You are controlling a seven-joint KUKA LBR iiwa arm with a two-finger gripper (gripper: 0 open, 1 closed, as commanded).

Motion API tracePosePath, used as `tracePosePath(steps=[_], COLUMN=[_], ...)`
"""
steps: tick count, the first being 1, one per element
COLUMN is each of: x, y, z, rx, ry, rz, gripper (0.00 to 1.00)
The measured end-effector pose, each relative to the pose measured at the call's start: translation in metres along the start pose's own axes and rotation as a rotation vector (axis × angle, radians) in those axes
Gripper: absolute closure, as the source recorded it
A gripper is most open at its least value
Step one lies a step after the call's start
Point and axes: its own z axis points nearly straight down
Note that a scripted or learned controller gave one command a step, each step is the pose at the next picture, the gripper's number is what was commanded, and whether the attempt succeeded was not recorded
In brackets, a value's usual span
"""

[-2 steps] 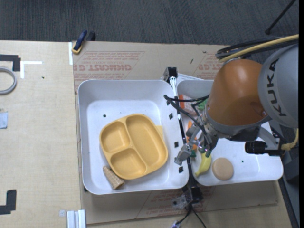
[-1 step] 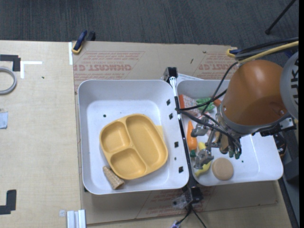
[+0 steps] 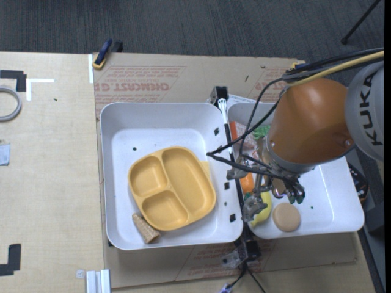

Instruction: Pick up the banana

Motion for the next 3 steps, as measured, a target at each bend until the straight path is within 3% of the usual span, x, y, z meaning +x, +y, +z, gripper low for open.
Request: tracePosePath(steps=[1,2,3], x=[-0.002,-0.010,0.000], y=[-0.028,-0.017,-0.023], z=[0.000,0.000,0.000], rx=[0.000,-0.001,-0.001], ry=[-0.001,-0.001,-0.001], rz=[-0.300,-0.667,-0.999], gripper=[0.00,0.00,0.00])
